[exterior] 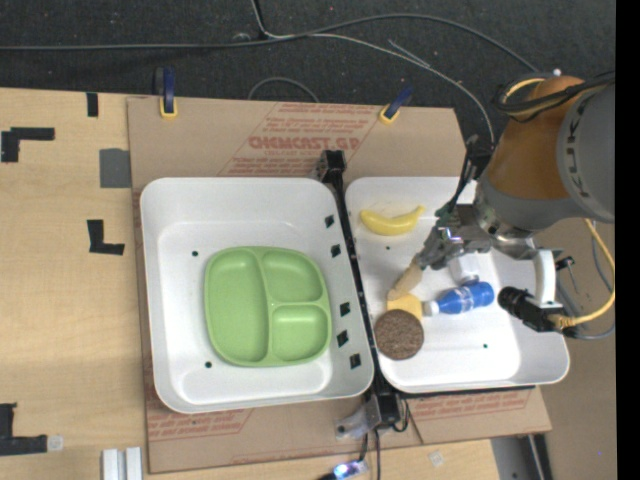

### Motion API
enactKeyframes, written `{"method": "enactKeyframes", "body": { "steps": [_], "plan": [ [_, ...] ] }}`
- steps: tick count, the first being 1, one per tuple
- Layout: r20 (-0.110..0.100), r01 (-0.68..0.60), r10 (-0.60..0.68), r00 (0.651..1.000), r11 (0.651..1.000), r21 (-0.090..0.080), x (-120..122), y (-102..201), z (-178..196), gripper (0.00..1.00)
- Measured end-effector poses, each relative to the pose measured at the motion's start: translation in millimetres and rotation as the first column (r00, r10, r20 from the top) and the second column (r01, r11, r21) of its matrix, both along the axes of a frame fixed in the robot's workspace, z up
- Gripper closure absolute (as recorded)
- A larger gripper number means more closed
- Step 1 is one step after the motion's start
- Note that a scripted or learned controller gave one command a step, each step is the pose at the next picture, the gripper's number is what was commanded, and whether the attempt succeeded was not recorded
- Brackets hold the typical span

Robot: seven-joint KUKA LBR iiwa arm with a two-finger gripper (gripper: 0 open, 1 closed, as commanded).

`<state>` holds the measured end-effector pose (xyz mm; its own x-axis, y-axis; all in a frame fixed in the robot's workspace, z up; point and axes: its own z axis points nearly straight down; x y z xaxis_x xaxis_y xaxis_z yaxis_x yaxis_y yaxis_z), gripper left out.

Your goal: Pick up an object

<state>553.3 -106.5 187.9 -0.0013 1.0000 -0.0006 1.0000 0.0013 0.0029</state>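
My pincer over right bin; spread can't tell. Brush nearest, at seven o'clock, long axis one-to-seven. Blue bottle at six.

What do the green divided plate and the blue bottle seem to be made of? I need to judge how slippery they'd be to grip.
The green divided plate looks like moulded plastic with a smooth, matte finish: uniform colour, soft rounded compartment ridges, faint sheen. The blue bottle seems to be glossy plastic with a white cap, showing bright highlights, though it is too small to be sure.
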Motion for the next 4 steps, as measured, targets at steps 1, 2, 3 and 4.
{"method": "enactKeyframes", "body": {
  "steps": [1, 2, 3, 4],
  "plan": [
    [0.0, 0.0, 0.0, 1.0, 1.0, 0.0, -2.0, -1.1, 42.4, 1.0],
    [-0.003, -0.006, 0.006, 1.0, 1.0, 0.002, 5.7, 59.1, 48.3, 1.0],
    [-0.004, -0.004, 0.004, 1.0, 1.0, 0.001, -1.8, 114.0, 48.6, 1.0],
    [-0.005, -0.006, 0.006, 1.0, 1.0, 0.001, -1.5, 177.5, 45.4, 1.0]
  ]
}}
